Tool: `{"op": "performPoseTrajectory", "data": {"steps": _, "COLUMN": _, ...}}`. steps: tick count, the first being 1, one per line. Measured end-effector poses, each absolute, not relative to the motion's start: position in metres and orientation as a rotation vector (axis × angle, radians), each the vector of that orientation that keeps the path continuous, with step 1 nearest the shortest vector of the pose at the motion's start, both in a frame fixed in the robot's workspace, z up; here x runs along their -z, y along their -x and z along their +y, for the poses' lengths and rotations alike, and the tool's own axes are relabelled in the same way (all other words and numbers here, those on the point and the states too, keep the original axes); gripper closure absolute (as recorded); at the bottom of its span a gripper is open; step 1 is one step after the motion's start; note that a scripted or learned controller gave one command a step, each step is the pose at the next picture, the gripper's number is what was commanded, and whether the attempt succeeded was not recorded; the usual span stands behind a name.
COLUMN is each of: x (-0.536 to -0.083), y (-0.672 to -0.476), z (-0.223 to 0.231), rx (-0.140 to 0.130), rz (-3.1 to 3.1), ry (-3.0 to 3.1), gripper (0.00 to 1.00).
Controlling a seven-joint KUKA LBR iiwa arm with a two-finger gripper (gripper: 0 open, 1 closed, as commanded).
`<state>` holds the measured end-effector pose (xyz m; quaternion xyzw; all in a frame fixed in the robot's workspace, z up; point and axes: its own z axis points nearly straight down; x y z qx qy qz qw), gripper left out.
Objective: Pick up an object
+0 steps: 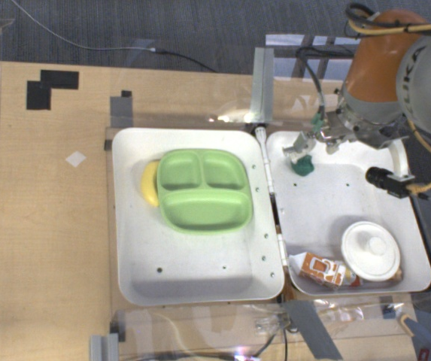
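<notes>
My gripper (308,146) hangs over the far left corner of the right bin (320,209), at the end of the grey arm with its orange band (377,59). A small dark green object (303,165) lies directly below the gripper's tip, touching it or very close to it. A round white lidded bowl (371,250) sits at the near right of that bin, and an orange and white packet (323,270) lies along its near wall. In the left bin (192,273) rests a green divided plate (202,189), with a yellow object (149,184) partly under its left edge.
A black piece (388,179) juts into the right bin from the arm's side. A metal post (263,81) stands behind the divider between the bins. Cables run over the arm at the top right.
</notes>
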<state>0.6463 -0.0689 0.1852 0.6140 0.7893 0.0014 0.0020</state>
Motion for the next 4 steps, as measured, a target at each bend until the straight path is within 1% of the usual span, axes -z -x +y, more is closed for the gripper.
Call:
{"op": "performPoseTrajectory", "data": {"steps": 1, "x": -0.215, "y": -0.658, "z": -0.112, "rx": -0.006, "rz": 2.419, "ry": -1.994, "gripper": 0.00}}
{"op": "performPoseTrajectory", "data": {"steps": 2, "x": -0.146, "y": -0.665, "z": -0.144, "rx": -0.004, "rz": 2.207, "ry": -2.231, "gripper": 0.00}}
{"op": "performPoseTrajectory", "data": {"steps": 3, "x": -0.094, "y": -0.672, "z": -0.085, "rx": -0.005, "rz": 2.444, "ry": -1.954, "gripper": 0.00}}
{"op": "performPoseTrajectory", "data": {"steps": 4, "x": -0.087, "y": -0.616, "z": -0.150, "rx": -0.005, "rz": 2.457, "ry": -1.948, "gripper": 0.00}}
